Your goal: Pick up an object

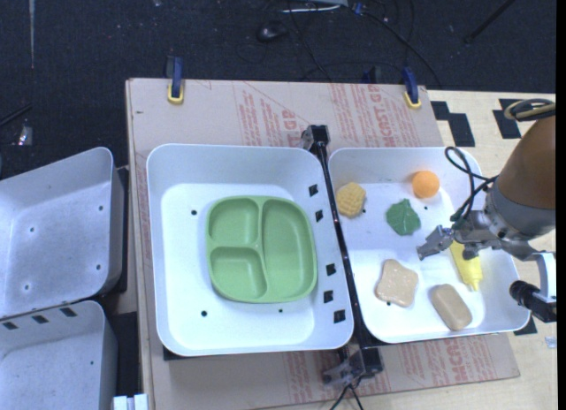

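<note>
Two white bins (168,223); at right of frame the gripper (447,242) hovers by a yellow object (469,267), finger state unclear.

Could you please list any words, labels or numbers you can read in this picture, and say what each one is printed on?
Red print on the cardboard sheet under the bins: repeated along diagonal stripes, turned away from the camera and blurred; I cannot read it with confidence.
Red print on the cardboard's front edge: same kind of lettering, also too blurred to read.
Green divided plate, white bins and toy foods: no text visible.
</note>
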Tool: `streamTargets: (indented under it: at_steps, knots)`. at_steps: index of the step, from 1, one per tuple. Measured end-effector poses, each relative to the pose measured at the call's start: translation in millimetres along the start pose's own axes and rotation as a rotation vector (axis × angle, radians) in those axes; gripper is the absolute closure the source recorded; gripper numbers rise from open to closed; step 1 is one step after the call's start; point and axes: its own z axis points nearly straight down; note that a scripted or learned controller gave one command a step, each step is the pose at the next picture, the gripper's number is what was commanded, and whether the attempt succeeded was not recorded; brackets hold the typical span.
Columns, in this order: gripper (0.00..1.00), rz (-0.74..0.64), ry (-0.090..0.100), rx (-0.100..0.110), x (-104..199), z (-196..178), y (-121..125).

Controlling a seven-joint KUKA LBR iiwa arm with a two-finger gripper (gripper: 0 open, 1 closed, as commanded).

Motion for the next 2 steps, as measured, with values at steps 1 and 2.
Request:
streamTargets:
  at_steps: [1, 2]
  knots:
    - [0.0, -0.008, 0.012, 0.0, 6.9, 35.1, 1.7]
    - [1.0, -0.005, 0.002, -0.005, 2.9, 24.2, 1.4]
